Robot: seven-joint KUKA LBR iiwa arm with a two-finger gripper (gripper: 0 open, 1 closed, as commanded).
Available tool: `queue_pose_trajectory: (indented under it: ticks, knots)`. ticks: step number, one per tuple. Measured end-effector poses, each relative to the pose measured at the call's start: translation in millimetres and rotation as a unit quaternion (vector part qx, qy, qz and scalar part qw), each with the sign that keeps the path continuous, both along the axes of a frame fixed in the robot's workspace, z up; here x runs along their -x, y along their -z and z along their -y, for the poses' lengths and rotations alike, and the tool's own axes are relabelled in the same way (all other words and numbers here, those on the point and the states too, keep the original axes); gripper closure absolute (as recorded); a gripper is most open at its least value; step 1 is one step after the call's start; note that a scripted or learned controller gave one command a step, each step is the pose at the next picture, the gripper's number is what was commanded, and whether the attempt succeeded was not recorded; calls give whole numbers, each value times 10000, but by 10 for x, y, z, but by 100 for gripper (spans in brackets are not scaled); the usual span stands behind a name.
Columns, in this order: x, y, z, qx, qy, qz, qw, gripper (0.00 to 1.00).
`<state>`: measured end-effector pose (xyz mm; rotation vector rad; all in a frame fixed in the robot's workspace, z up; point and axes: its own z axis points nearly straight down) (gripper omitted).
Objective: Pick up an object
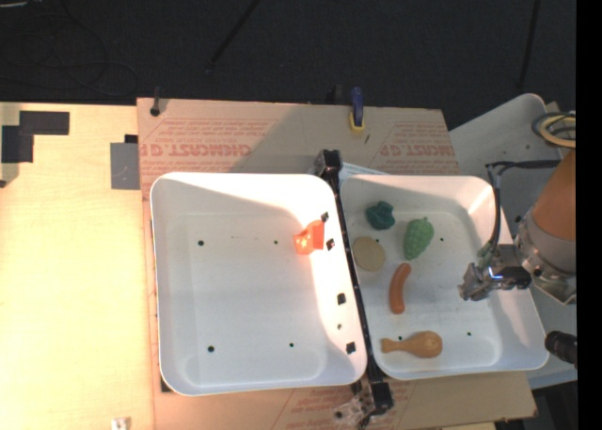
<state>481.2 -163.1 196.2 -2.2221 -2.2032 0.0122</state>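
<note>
Hovering over the right bin [475, 195], near its right wall, the tool [478, 283] hangs low on the grey arm [555, 221]. Whether it is spread or pressed together I cannot tell; the tip is small and dark against the white floor. Nothing is seen in its grip.

Right bin contents, all lying loose and apart:
- dark green lump [380, 215], toward the far left corner
- light green cone-shaped piece [419, 237], just right of it
- tan disc [369, 254], against the left wall
- red sausage [400, 287], mid-floor, lying lengthways from far to near
- tan drumstick [415, 344], near the front wall, lying crosswise

Left bin [188, 325]: one orange piece [308, 238], close to the right wall by the divider.

Judgement: the sausage is the nearest candidate to the tool. All look like toy food, so probably light, smooth and somewhat slippery, not fragile. Sausage: take across its narrow width at mid-length, fingers set either side. Drumstick: take at the thin neck, not the round bulb, which would likely squirt out. Disc lies flat and close to the wall, a poor target.

Risk: light pieces may skate on the bin floor when nudged.
</note>
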Motion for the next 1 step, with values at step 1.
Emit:
queue_pose_trajectory:
  ticks: [1]
  knots:
    - [-662,-378,-341,17,-69,89,9999,100]
